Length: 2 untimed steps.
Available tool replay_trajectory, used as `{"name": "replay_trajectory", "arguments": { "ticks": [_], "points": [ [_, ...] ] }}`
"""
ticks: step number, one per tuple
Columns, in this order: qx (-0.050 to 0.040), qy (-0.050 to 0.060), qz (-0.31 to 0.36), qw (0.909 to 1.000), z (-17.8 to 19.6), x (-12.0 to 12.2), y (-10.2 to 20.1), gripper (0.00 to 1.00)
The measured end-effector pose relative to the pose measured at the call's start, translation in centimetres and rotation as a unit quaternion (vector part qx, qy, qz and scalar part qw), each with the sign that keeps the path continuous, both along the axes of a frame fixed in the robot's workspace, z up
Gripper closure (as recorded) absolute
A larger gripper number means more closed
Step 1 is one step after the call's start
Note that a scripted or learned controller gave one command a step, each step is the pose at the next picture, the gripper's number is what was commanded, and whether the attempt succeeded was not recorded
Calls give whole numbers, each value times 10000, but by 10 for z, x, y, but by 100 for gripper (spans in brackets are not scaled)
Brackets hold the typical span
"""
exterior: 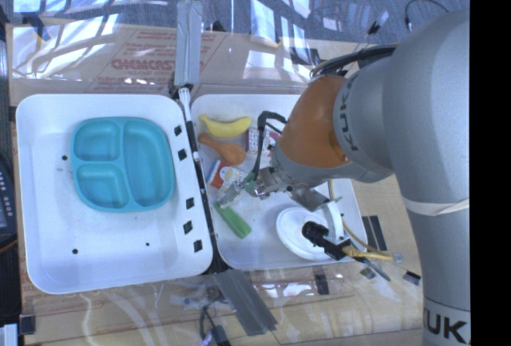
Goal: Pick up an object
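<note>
Here the arm [383, 105] is the largest thing, filling the right of the frame, its orange band bent down over the right bin [239, 256] at centre. Left of it lies the left bin [40, 200], which holds a blue divided plate [124, 162] at middle left.

The right bin holds the candidate objects. A white dish [295, 228] sits at its lower right, partly under the wrist. A yellow banana [226, 125] lies at the bin's top, with an orange carrot-like piece [224, 150] just below it. A red-and-white packet [221, 174] lies beneath that, near the divider, and a green stick [234, 220] lies lower still, toward the bin's bottom left.

The gripper [239, 191] reaches into the middle of the bin, between the packet and the green stick. Its tip is small and mixed with clutter, so whether the pincer is spread or pressed together cannot be told, and nothing can be seen held in it.

I judge the step in hand to be the descent or closing on something in that central cluster, most likely the packet or the green stick, both near the tip. The pick looks not yet done, since every object appears to rest on the bin floor. The next move calls for a firm close on one piece alone, then a straight lift clear of the neighbours and the bin wall.
</note>
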State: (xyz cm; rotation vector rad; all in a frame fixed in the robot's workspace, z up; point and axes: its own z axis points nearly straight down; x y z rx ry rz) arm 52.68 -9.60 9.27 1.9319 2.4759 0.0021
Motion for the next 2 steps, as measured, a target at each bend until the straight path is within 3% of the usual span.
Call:
{"name": "replay_trajectory", "arguments": {
  "ticks": [1, 2],
  "points": [
    [-1, 22, -387, 9992, -1, 62, -4, 0],
    [3, 49, -368, 9993, 7, 61, -3, 100]
  ]
}}
